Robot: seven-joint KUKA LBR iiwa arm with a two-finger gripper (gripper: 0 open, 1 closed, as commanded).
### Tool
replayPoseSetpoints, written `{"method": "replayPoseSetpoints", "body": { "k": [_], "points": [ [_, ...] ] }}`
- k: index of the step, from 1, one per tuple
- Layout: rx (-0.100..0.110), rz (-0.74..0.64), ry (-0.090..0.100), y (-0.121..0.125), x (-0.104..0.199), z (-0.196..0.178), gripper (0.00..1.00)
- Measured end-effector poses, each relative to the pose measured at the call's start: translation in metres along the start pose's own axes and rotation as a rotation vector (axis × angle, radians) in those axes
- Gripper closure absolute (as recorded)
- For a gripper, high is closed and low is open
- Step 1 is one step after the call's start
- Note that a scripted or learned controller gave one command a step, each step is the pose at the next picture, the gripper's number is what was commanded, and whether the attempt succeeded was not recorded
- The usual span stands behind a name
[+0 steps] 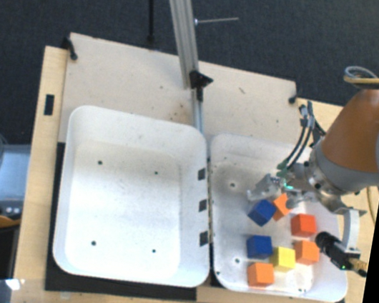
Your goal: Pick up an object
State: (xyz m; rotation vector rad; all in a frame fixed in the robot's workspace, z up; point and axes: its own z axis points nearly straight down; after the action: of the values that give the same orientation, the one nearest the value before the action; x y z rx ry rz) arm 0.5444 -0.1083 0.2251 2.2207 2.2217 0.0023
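The right bin (242,160) holds several small cubes. A blue cube (261,212) lies beside a small orange block (281,206) near the bin's middle. Further toward the front are a red-orange cube (303,225), an orange cube (307,251), a second blue cube (259,246), a yellow cube (284,258) and another orange cube (261,274). My gripper (274,192) hangs low over the right bin, just above the first blue cube and the small orange block. The wrist hides part of the orange block.
The left bin (131,195) lies beside the right one, their rims meeting at mid-bench. A slanted metal rail (185,30) rises from the back of the bench. A black fitting (335,251) on the arm sits over the right bin's far side.
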Motion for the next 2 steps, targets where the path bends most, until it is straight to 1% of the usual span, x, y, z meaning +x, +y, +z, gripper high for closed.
{"method": "replayPoseSetpoints", "body": {
  "k": [1, 2],
  "points": [
    [0.005, 0.002, -0.002, 0.004, -0.007, 0.044, 0.0],
    [-0.002, 0.004, -0.006, 0.003, 0.0, 0.091, 0.0]
  ]
}}
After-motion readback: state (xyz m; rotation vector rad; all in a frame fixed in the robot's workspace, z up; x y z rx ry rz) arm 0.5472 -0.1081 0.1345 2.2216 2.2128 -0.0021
